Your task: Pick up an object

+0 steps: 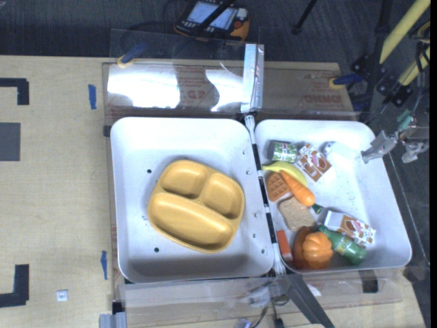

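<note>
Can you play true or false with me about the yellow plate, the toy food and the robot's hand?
1. The yellow plate lies in the left bin. True.
2. The toy pumpkin sits on the yellow plate. False: it is in the right bin, near its front edge.
3. The hand is at the right bin's far right rim. True.
4. The carrot is between the hand's fingers. False: it lies in the right bin among the other toy food, apart from the hand.
5. The banana lies beside the carrot. True.
</note>
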Tool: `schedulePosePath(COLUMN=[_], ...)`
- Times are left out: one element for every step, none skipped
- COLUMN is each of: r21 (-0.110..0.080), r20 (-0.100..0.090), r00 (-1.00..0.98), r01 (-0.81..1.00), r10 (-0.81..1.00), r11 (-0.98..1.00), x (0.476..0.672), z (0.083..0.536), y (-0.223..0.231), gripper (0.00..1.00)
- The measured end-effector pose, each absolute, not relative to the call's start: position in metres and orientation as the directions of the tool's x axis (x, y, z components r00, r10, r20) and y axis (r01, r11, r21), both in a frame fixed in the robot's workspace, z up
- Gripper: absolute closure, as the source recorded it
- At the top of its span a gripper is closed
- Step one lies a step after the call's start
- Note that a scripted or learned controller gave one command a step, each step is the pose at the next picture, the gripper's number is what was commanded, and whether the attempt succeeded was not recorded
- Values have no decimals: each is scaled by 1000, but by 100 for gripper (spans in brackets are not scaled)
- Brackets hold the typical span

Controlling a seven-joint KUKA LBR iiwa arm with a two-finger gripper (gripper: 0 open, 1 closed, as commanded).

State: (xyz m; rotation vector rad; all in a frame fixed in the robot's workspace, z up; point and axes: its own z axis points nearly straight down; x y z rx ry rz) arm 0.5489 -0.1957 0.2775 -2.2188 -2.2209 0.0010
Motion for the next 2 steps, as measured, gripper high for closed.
schedulePosePath(r21=[0,1], r20=[0,-1], r00=[-9,25], r01=[1000,1000], r10=[1000,1000], r11=[9,-25], x=[571,631], z=[123,86], y=[-137,-146], gripper=[0,0])
